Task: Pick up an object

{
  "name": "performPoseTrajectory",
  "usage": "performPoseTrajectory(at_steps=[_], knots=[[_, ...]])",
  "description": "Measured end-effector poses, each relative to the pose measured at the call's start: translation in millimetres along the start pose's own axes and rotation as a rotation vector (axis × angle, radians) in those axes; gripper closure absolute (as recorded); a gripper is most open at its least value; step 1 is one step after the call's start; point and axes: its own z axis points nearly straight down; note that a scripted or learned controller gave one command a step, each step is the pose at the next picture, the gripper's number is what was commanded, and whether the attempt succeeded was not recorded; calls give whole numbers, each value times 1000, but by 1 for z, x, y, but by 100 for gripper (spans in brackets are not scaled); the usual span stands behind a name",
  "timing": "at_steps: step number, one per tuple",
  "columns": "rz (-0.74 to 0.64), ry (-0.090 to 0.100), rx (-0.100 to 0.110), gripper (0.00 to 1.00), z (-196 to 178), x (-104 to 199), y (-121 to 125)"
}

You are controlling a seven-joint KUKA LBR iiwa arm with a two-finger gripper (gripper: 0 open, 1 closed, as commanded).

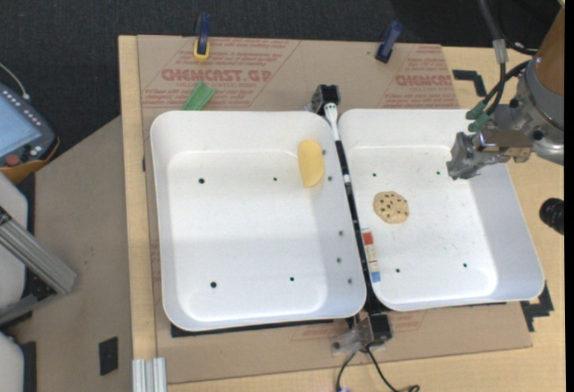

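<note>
We see a cookie lying flat in the right bin, near its middle; it looks light, brittle, best pinched across its edges. The gripper hovers well apart, upper right; we cannot tell how its fingers stand.

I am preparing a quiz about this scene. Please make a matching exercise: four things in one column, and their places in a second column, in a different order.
Things:
1. yellow piece
2. cookie
3. gripper
4. green strip

Places:
A. on the cardboard, beyond the left bin
B. over the right bin's far right part
C. in the left bin, near its right wall
D. in the right bin, left of centre

Pairs: 1-C, 2-D, 3-B, 4-A
</note>
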Motion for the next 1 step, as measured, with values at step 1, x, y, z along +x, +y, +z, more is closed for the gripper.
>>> performPoseTrajectory(at_steps=[1], knots=[[0,-1,-3,100,-10,0,1]])
